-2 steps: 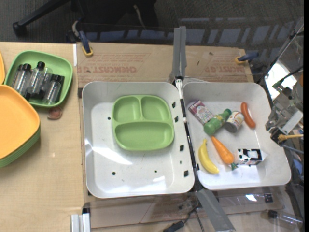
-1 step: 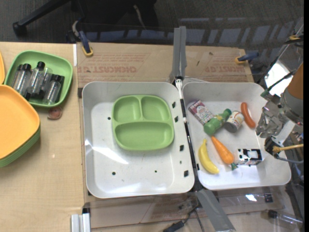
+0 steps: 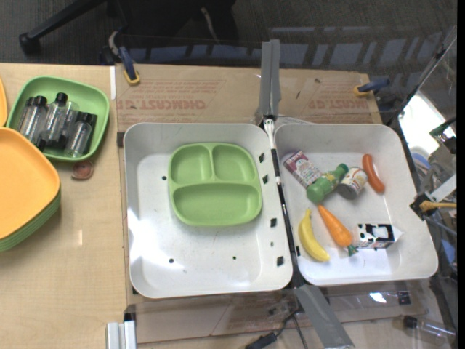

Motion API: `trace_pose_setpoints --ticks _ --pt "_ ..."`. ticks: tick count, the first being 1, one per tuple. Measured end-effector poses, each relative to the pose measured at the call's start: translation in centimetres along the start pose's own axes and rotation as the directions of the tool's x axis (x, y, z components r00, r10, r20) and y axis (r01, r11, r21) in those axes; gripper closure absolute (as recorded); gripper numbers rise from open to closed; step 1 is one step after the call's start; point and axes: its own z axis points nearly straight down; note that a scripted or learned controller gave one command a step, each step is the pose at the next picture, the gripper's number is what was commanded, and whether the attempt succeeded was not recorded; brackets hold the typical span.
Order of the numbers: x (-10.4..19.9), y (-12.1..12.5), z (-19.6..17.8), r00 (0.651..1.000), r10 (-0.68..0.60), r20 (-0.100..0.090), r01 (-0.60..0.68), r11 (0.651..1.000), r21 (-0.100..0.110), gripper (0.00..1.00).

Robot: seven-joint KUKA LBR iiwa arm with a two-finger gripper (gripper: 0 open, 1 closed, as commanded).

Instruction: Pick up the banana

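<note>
Camera view shows the banana [image 3: 313, 235] lying in the right bin [image 3: 407, 158], near its left wall, just beside the carrot [image 3: 335, 226]. Come straight down, pinch across its middle, and miss the carrot. I cannot tell the hand's state.

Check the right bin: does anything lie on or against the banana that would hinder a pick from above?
Nothing lies on the banana. The carrot lies close beside it on the right, and the bin wall runs close on its left.
</note>
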Motion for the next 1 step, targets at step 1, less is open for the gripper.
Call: trace_pose_setpoints --ticks 1 --pt "1.98 0.15 3.11 0.912 -0.411 0.0 0.411 0.912 0.002 1.0"
